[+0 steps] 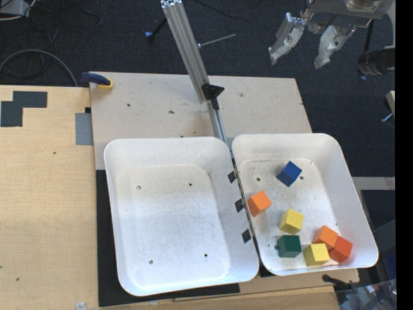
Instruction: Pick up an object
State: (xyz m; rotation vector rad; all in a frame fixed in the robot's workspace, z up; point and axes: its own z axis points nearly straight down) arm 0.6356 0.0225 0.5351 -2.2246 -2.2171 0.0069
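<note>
Lying in the shallow white plastic right bin, the small blue cube at its twelve o'clock looked light, rigid and smooth, best pinched across two flat opposite faces, while the two-finger gripper hung spread and empty at the frame's one o'clock; no writing was legible.

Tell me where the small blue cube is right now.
The small blue cube lies in the right white bin, toward its far end, apart from the other blocks; its nearest neighbour is the orange cube beside the divider between the bins.
</note>
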